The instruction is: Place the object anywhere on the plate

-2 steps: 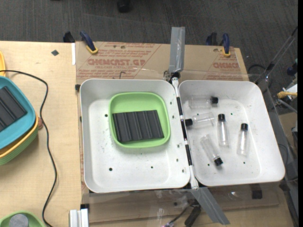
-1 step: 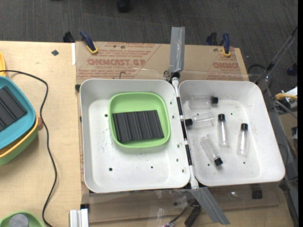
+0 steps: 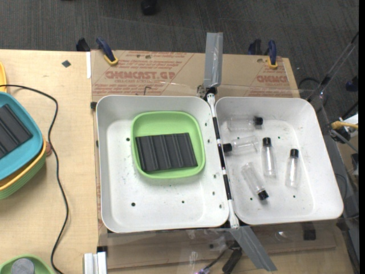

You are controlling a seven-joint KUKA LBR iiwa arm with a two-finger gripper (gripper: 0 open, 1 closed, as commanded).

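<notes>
A sheet of printed cardboard (image 3: pixel 188 70) lies under the bins, pinned at its far corners by two blue-and-yellow clamps (image 3: pixel 106 50) (image 3: pixel 271 55). A strip of grey tape (image 3: pixel 213 61) runs up from the seam between the bins. To the left, a black cable (image 3: pixel 57 170) snakes across the wooden bench (image 3: pixel 34 221), beside stacked teal and yellow trays (image 3: pixel 20 147).

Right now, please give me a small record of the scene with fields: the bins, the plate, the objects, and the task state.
left bin: holds the green plate
on plate: a dark ribbed block
right bin: five clear vials with black caps, lying loose
vial nearest plate: near the divider between the bins
task state: no vial is on the plate yet
</notes>
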